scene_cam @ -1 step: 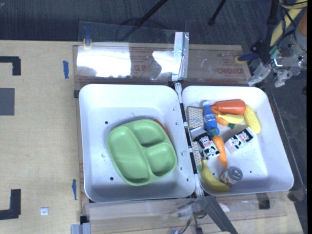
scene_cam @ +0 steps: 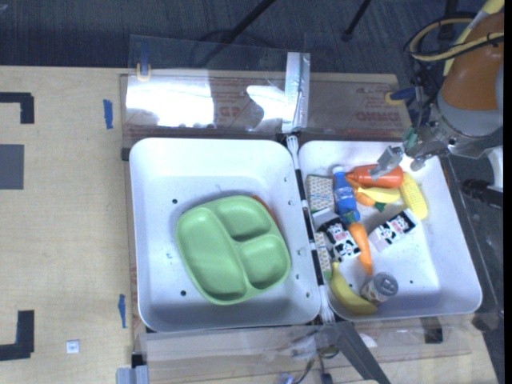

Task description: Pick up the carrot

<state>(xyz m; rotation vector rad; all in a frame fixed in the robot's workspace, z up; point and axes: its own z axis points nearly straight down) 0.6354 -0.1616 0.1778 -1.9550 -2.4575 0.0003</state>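
Gripper hangs at the end of the grey arm with its orange band, over the far right part of the right bin. At this slant its tip is small and partly blurred, so I cannot tell whether it is open or closed, and nothing can be seen held in it.

Directly under and just left of the tip lies a red-orange tapered piece, its point aimed at the blue bottle; it may be touching the gripper, though the contact cannot be made out. An orange-yellow piece sits just below it. A yellow corn cob lies beside them toward the right wall.

The carrot lies apart from the gripper, nearer the camera and to the left. It sits roughly mid-bin and runs lengthwise toward the near edge. It rests between two black-and-white cow-patterned items: one touches its left side and the other lies just to its right. The blue bottle stands between the carrot's far end and the gripper's side of the heap. Past the carrot's near end are a grey round can and a banana, curled against the near left corner.

In the left bin, a green divided plate lies flat, well away from the arm.
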